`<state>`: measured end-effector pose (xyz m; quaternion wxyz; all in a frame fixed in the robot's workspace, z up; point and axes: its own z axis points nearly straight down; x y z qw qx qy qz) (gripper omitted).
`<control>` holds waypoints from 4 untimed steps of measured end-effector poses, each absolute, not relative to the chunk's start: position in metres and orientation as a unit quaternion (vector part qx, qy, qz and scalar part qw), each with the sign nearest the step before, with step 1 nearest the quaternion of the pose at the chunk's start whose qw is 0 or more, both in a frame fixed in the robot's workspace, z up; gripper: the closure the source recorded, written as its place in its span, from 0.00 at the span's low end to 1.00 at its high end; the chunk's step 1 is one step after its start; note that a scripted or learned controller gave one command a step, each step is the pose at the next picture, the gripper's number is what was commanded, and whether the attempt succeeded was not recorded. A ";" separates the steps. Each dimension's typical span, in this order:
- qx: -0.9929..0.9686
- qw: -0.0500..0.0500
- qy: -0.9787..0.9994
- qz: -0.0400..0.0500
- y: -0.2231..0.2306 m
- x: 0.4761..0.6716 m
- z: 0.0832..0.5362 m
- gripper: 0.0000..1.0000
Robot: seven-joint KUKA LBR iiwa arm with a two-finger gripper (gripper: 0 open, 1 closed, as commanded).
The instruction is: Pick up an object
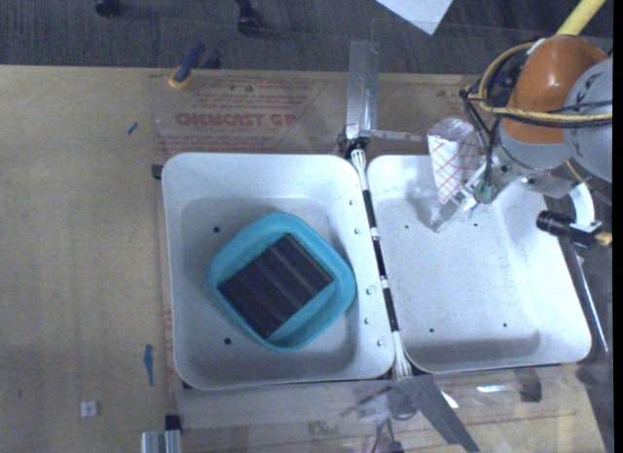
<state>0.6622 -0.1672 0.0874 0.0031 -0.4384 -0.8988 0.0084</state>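
Two shallow white plastic bins with rounded corners sit side by side on a pale wooden bench [78, 246], their inner rims joined along a narrow seam. The left bin [185, 188] carries a turquoise container [336, 281], a soft-cornered square turned diamond-wise near the bin's middle, with a dark, ribbed rectangular slab [274, 285] lying flat inside it.

The right bin [487, 295] has a smooth, matte floor dotted with small dark holes. At its far edge, toward the far left corner, the arm [550, 81] reaches in from the right side, its glossy orange band curving above the grey wrist. The gripper [469, 196] hangs low there, and a crumpled, translucent plastic wrapper [448, 159] with a thin red grid pattern is at its tip, partly raised above the bin floor. Whether the pincer is apart or clamped on the wrapper cannot be told, since the film and wrist hardware blur together.

A clear acrylic sheet [234, 115] with faint red lettering lies flat on the bench beyond the bins.
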 end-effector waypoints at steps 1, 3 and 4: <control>-0.482 0.007 -0.876 0.000 -0.174 0.663 0.087 0.00; -0.563 0.006 -0.827 0.004 -0.122 0.664 0.087 0.00; -0.590 0.009 -0.808 0.004 -0.161 0.663 0.087 0.00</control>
